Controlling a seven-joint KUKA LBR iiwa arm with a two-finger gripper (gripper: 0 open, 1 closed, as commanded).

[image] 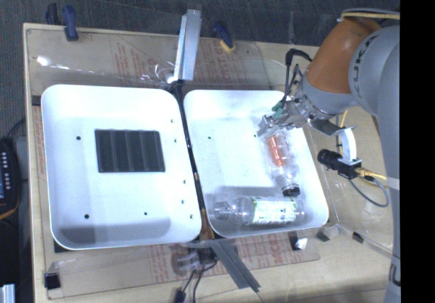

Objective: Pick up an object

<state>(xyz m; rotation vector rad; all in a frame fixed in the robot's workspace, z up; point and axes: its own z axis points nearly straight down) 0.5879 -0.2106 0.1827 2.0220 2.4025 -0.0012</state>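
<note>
My gripper (274,120) is low in the right bin (224,118), near its far right side. It sits right at the upper end of a clear bottle with an orange label (279,153), which lies lengthwise with its black cap (291,191) pointing toward the front. Whether the bottle is gripped is hidden by the wrist. A second clear bottle with a green and white label (262,211) lies on its side along the front wall of the same bin. A dark grey ridged block (129,151) rests flat in the left bin (68,193).
A metal divider bar (188,40) rises at the back between the bins. Blue clamps (69,22) hold the bench's far edge. A cable and connector (343,162) hang beside the right bin's right wall, under the arm.
</note>
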